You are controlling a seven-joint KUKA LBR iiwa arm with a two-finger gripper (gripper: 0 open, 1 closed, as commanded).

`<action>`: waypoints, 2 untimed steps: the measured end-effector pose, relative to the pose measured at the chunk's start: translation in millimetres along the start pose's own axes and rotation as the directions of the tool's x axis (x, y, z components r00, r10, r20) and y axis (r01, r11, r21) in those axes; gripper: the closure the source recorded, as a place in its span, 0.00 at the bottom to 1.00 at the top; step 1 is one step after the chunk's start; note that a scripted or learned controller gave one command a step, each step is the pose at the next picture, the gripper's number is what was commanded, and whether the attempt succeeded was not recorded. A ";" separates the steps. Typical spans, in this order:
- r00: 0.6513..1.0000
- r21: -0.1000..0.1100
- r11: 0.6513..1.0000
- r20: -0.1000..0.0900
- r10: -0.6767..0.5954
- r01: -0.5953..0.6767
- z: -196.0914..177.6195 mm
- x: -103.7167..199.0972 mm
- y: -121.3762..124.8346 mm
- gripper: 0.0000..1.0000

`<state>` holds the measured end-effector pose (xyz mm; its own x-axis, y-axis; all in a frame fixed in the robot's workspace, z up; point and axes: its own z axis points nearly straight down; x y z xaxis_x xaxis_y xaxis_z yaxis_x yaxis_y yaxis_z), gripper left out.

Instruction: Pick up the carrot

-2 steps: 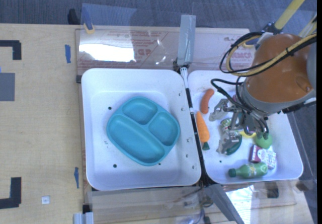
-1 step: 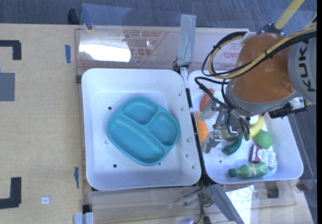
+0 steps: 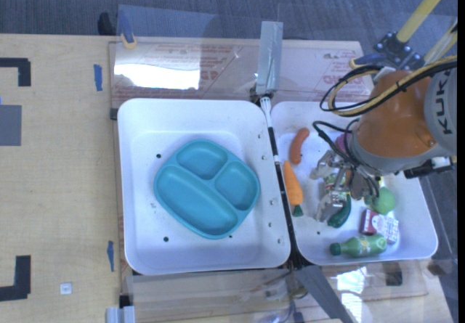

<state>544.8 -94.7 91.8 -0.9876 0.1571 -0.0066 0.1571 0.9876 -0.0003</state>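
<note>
The carrot (image 3: 291,181) is orange with a green stub at its near end. It lies along the left wall of the right bin (image 3: 418,242), just right of the divider between the bins. My gripper (image 3: 325,189) hangs low over the right bin, a little to the right of the carrot and apart from it. Its metal fingers (image 3: 322,168) stand open, pointing left, with nothing between them. The grey arm with its orange band (image 3: 392,125) reaches in from the right.
An orange-red sausage (image 3: 298,144) lies behind the carrot. A dark green vegetable (image 3: 340,214), a green apple (image 3: 383,202), a red and white packet (image 3: 380,225) and a green bottle (image 3: 360,245) crowd the bin's near right. The left bin (image 3: 138,242) holds a blue divided plate (image 3: 207,187).
</note>
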 end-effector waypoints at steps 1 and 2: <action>1.000 -0.004 1.000 0.005 -0.002 0.002 -10.7 -1.4 3.1 1.00; 0.959 -0.003 0.959 0.002 0.285 -0.285 -94.8 16.2 44.2 1.00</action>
<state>535.1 -48.4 186.5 -0.9020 0.4317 -0.0083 0.4317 0.9020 0.0041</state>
